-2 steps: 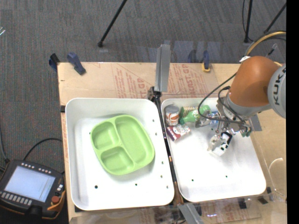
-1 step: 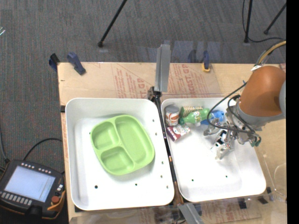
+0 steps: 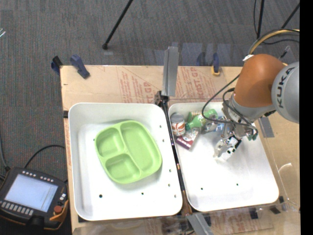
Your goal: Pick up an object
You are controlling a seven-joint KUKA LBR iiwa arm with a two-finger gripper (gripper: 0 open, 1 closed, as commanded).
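Room: grey carpet floor, tripod legs (image 3: 120, 18) behind the bench, a teach pendant (image 3: 32, 192) on the floor far to the left of the pincer.
Bench: cardboard top (image 3: 122, 84) with two white bins side by side, so one can feed the other.
Objects: a small heap lies in the right bin (image 3: 244, 185), in its upper left corner, just to the left of the pincer. I see a can (image 3: 178, 125), a green piece (image 3: 198, 119) and a dark flat packet (image 3: 188, 140). They touch one another, so a clean grasp on one alone looks difficult.
Pincer: the gripper (image 3: 226, 148) hangs low over the right bin floor, pointing down and a little left. How wide it stands I cannot tell; the white parts at its tip blur together. Nothing from the heap is seen in it, and no grasp is seen yet.
Arm: the arm (image 3: 259, 82) reaches in from the right and bends down, I think to come at the heap from above.
Tray: a green tray (image 3: 128, 151) with three compartments lies flat in the left bin (image 3: 78, 190), well apart to the left of the pincer.
Judgement: the pick is not yet done; the heap is the nearest target.
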